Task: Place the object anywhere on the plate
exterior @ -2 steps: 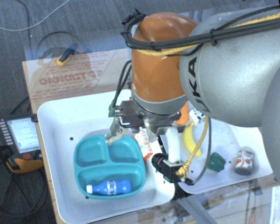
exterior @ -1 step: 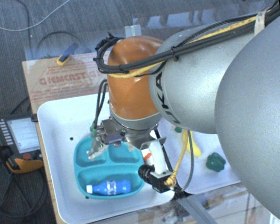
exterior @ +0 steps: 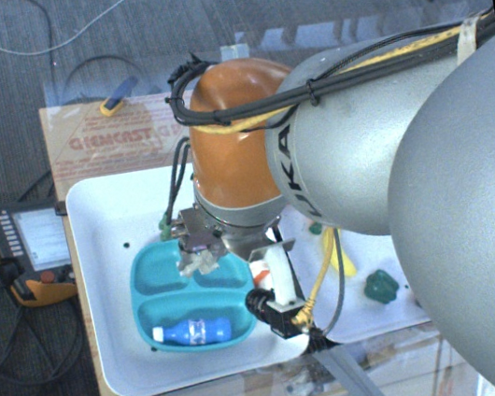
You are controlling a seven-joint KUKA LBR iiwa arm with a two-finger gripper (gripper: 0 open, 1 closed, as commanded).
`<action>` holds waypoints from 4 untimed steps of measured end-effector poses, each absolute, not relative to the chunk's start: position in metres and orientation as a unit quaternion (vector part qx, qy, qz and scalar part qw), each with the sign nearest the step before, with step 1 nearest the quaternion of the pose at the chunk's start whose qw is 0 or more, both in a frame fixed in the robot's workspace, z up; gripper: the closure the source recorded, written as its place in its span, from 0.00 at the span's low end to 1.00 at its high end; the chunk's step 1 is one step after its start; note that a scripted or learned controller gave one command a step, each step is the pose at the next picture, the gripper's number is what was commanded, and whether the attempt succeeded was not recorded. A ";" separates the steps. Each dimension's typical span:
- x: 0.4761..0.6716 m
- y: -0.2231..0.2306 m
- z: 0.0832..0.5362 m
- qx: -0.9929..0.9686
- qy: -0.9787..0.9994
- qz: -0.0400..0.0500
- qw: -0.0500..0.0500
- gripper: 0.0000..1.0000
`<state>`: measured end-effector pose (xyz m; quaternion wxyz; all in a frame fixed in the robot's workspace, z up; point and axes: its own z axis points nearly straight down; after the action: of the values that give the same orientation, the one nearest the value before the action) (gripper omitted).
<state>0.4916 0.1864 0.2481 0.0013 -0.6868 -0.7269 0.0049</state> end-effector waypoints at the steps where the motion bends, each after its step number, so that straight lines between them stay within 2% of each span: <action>1: 0.510 0.219 0.404 -0.681 -0.732 0.001 -0.001 1.00; 2: 0.484 0.149 0.317 -0.717 -0.697 0.003 -0.001 1.00; 3: 0.482 0.142 0.173 -0.690 -0.724 0.003 0.002 1.00; 4: 0.545 0.188 0.202 -0.653 -0.757 0.002 0.001 1.00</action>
<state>0.5449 0.1881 0.2016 0.0011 -0.6531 -0.7573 0.0016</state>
